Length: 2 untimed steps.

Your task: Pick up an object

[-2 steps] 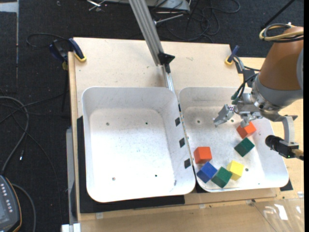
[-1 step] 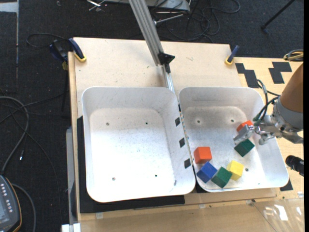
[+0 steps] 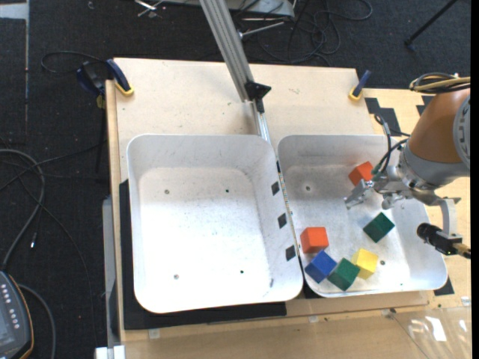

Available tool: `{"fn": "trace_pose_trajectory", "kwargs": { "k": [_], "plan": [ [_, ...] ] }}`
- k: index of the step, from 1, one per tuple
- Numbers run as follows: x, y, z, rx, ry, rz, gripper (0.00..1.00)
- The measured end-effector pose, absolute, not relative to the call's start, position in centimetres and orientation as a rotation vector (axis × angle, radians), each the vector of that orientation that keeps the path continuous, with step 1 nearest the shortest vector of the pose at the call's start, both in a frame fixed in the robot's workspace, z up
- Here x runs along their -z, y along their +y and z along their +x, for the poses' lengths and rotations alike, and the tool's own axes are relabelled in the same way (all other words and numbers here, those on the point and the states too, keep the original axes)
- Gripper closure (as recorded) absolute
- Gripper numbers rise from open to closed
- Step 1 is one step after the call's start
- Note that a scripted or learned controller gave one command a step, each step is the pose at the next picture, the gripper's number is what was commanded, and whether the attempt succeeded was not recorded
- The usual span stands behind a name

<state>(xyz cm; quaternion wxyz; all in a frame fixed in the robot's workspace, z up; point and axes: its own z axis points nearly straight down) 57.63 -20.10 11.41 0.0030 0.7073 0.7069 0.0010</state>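
Several coloured blocks lie in the right bin (image 3: 419, 279). An orange block (image 3: 361, 173) sits in the bin's back half, just beside my gripper (image 3: 372, 197). A dark green block (image 3: 379, 226) lies a little in front of the gripper. Near the front are a second orange block (image 3: 314, 238), a blue block (image 3: 322, 265), a green block (image 3: 345, 274) and a yellow block (image 3: 367, 261). The gripper hangs over the right bin, reaching in from the right. It stands open with nothing between its fingers; the back orange block touches or is partly hidden by it.
The left bin (image 3: 150, 163) stands beside the right one, their rims meeting at the middle. A slanted metal rail (image 3: 228, 40) runs from the back down to the bins' junction. Clamps (image 3: 120, 77) sit at the board's back corners.
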Motion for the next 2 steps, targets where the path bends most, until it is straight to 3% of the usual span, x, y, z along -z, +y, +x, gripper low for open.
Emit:
{"fn": "trace_pose_trajectory", "kwargs": {
  "k": [1,2],
  "plan": [
    [-9.6,-20.0,66.8,-0.005,2.223,2.212,0.0],
    [-9.6,-19.2,63.2,0.003,2.22,2.224,0.0]
  ]
}}
